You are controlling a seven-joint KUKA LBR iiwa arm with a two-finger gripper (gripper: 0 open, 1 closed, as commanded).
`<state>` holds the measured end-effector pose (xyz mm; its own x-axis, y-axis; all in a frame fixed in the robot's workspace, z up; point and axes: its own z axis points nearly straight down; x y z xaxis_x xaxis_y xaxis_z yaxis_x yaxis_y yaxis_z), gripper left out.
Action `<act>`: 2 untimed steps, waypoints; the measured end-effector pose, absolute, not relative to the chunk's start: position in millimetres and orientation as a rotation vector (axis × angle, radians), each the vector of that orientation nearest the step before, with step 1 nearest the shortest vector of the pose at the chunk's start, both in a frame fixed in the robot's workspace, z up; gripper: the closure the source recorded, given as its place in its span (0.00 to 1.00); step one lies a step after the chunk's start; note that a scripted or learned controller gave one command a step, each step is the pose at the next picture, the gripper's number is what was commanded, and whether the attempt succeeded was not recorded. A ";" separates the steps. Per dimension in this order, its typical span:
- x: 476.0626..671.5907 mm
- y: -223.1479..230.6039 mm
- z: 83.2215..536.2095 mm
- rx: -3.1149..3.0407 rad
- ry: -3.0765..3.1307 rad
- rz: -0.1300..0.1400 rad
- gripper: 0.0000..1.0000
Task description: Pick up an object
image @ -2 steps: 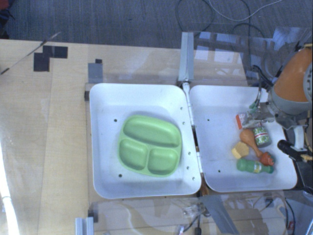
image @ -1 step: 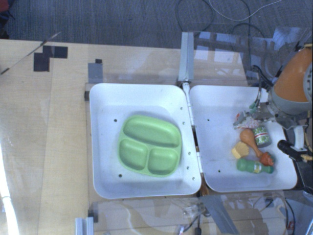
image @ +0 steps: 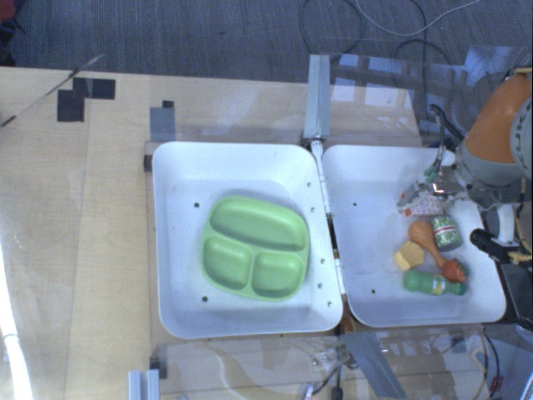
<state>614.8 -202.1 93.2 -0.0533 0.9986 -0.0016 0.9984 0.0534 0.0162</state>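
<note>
— So, what is the hand [image: 435, 183] going for?

— Probably the toy drumstick [image: 433, 244] just below it in the right bin [image: 366, 223]. Light, hard, slick plastic; grip the narrow shaft. I can't tell how the hand stands.

— Anything crowding it?

— A small can [image: 445, 232], a green bottle [image: 433, 283] and a yellow piece [image: 407, 257] touch or hug it.
</note>
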 end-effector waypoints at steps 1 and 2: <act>620.5 -191.5 106.6 2.135 2.291 0.034 1.00; 618.7 -199.8 106.2 2.137 2.275 0.023 0.00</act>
<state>618.7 -199.8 106.2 -0.0626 0.9980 -0.0045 0.9977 0.0627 0.0247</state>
